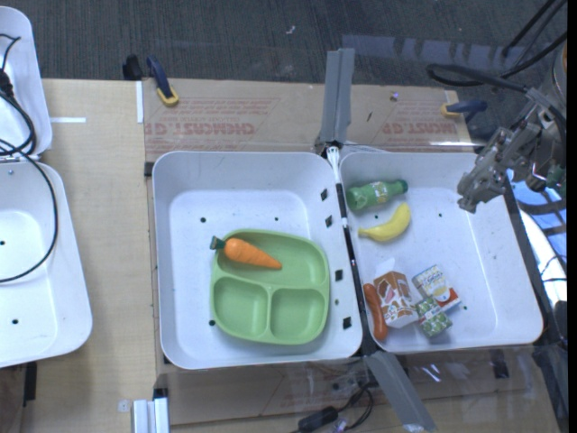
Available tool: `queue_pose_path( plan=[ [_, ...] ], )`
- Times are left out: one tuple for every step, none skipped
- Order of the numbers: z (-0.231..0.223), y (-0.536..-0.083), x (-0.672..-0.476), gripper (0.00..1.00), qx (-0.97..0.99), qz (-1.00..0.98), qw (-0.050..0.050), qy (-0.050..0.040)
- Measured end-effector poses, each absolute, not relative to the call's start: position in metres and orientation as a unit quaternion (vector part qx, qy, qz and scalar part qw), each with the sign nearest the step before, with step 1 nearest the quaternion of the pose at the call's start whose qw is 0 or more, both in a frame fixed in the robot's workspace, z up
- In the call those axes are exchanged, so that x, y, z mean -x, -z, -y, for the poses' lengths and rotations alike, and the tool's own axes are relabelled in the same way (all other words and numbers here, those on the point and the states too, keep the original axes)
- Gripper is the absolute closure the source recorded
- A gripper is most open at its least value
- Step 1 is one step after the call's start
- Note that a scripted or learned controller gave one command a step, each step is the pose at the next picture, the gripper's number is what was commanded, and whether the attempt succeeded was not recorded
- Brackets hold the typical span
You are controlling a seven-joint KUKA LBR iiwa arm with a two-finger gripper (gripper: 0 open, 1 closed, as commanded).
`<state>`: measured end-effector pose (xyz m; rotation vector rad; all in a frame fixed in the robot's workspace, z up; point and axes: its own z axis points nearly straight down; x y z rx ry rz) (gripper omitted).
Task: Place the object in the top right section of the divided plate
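Camera view. Jaws hanging over the right bin (505, 323), at its far right corner, just inside the rim; too blurred to say whether open or closed. Grey arm (527, 142) behind them, black cables (487, 70) looping above.

Nearest to the jaws, off to their left in the same bin: a green bottle (377, 192) lying on its side against the far wall. Just below it, a banana (386, 225), close to the bottle but apart from it. Further toward the camera from the jaws and to their left, a cluster at the near wall: a red and white packet (395, 300), a red sausage (373, 314) along its left edge, and two small cartons (430, 282) (435, 319) at its right, all touching or nearly so.

Between the two bins, well left of the jaws, a grey upright post (338, 84). Beyond the bins on the counter (234, 120), one clamp (162, 87) far to the left and another (458, 108) just beyond the jaws.

Left bin (176, 242), well apart from the jaws: a green divided plate (311, 318) with one wide far section and two smaller near ones. Carrot (252, 253) lying in the wide far section, toward its left end, leafy tip on the plate's left rim.
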<state>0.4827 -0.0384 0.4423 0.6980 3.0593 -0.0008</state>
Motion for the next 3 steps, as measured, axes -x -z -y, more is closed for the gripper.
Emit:
queue_pose_path(
  plan=[
    [0.051, -0.285, -0.479, 1.00, -0.218, -0.976, 0.000, 0.0002],
    [-0.011, -0.246, -0.488, 1.00, -0.040, -0.999, 0.000, -0.0002],
    [-0.093, -0.191, -0.478, 1.00, 0.067, -0.998, 0.000, -0.0002]
  ],
)
